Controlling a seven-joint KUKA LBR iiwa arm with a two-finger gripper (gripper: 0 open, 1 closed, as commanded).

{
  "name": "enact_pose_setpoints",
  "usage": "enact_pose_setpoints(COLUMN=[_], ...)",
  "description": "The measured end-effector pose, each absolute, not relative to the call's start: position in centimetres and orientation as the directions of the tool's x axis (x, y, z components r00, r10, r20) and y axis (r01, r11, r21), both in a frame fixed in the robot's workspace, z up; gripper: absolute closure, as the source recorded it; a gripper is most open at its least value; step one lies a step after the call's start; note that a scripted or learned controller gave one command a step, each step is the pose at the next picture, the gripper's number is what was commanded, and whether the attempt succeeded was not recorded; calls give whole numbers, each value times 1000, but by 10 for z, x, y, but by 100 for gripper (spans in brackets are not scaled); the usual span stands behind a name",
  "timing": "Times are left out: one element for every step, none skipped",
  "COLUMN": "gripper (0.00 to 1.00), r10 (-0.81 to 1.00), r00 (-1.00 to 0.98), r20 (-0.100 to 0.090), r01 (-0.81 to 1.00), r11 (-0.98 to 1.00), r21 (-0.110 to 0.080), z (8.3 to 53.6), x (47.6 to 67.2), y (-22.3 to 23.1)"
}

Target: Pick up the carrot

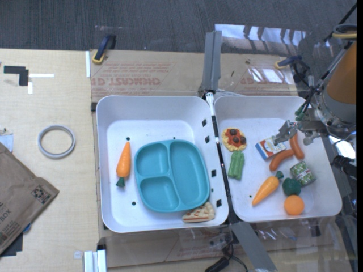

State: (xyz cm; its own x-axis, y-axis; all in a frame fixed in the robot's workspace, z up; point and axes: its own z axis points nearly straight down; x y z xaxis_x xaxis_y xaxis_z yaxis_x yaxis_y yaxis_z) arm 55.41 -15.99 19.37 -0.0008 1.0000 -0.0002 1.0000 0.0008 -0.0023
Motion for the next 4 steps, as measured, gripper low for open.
enact_pose_setpoints(gripper=[0,0,0,100], r10=[1000,977,950,948], r00=[9,214,313,317], r20=[1,-1,-1,-1], r01=[1000,977,950,948], r11=[-9,-214,-313,-317], r21=[-3,-1,-5,-6], z=[95,134,90,99], x=[512,539,503,503], y=[-140,-176,-94,-95])
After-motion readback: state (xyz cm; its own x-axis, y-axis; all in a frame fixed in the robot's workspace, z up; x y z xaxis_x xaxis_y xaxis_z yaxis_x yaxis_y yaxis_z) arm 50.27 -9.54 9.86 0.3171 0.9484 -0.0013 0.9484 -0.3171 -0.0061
